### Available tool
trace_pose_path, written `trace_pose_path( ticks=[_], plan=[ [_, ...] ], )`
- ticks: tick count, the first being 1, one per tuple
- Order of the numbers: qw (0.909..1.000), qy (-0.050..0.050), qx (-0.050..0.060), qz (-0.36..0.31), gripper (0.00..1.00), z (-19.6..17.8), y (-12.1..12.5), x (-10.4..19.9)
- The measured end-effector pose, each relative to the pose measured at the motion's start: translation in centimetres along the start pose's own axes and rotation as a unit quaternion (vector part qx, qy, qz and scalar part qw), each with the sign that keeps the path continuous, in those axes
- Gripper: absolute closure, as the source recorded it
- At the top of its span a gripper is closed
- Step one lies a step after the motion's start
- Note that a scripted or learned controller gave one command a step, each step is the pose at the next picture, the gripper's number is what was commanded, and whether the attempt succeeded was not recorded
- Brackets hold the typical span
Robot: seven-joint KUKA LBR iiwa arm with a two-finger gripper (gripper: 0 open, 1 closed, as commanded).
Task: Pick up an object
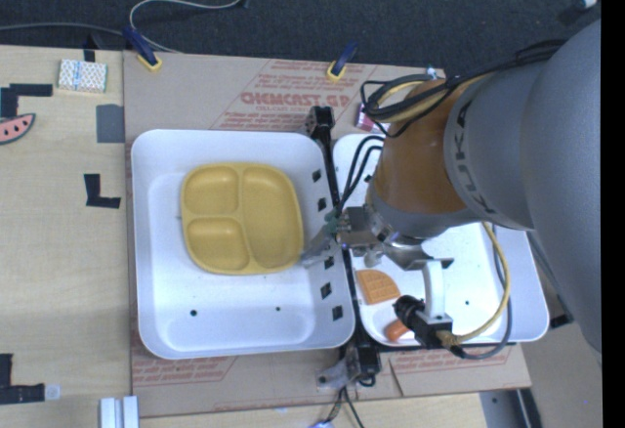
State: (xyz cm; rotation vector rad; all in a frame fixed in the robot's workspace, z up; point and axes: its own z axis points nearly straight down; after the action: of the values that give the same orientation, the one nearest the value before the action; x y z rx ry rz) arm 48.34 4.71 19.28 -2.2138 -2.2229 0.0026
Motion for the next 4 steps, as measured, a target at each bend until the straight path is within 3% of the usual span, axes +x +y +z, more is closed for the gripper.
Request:
trace_pose_path(
  ticks=[1, 2, 3, 4],
  plan=[
    [1.0, 0.001, 0.001, -0.001, 1.0, -0.92, 0.01, 0.1],
    [1.0, 0.001, 0.001, -0.001, 0.0, -0.91, 0.01, 0.1],
    [1.0, 0.002, 0.002, -0.002, 1.0, -1.83, 0.03, 0.21],
    [1.0, 0.002, 0.002, -0.002, 0.0, -1.82, 0.02, 0.21]
  ],
)
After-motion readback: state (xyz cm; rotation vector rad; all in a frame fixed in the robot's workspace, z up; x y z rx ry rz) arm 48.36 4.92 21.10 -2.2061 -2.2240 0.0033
